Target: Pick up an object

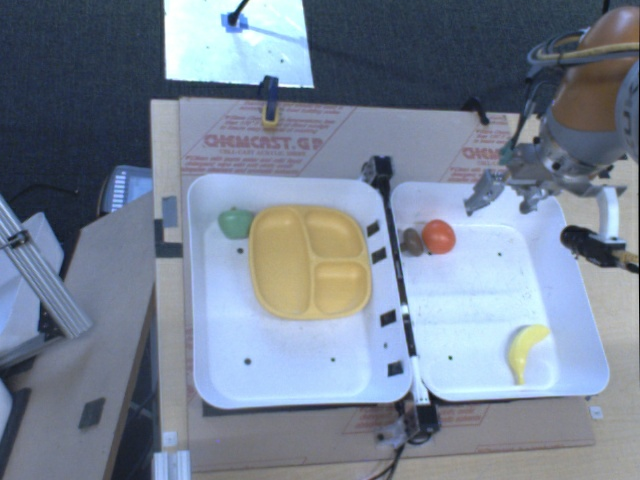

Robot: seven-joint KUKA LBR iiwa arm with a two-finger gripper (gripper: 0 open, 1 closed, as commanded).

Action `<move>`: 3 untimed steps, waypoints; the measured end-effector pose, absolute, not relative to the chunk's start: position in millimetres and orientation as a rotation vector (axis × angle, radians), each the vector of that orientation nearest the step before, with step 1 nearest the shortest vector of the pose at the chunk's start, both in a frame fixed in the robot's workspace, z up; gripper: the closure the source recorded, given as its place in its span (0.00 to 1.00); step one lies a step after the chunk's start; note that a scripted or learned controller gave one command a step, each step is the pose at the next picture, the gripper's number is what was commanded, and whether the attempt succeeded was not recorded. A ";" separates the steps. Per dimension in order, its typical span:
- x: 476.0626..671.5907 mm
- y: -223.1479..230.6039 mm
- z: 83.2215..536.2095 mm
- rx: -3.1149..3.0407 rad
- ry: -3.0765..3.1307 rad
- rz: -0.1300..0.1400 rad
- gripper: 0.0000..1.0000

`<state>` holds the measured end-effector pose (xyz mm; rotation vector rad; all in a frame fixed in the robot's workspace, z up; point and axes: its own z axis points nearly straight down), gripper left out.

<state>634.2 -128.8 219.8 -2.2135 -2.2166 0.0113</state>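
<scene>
Two white bins sit side by side: the left bin (215, 368) holds a yellow divided plate (308, 263) and a green apple-like fruit (235, 222); the right bin (570, 318), faintly speckled, holds an orange-red tomato-like fruit (438, 236), a small brown object (411, 240) and a yellow banana (525, 350). Beneath lies tan cardboard (300, 133) with red printed lettering. The arm (600, 68) is grey with an orange band.

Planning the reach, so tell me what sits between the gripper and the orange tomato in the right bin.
Nothing: in the camera view, just bare white bin floor lies between the gripper and the orange tomato.
</scene>
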 end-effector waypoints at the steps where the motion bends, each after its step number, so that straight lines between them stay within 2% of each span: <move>1: 636.6 -128.4 228.3 -2.218 -2.226 -0.001 0.00; 2: 640.9 -125.9 187.2 -2.217 -2.228 -0.001 0.00; 3: 637.0 -116.5 138.4 -2.214 -2.227 0.001 0.00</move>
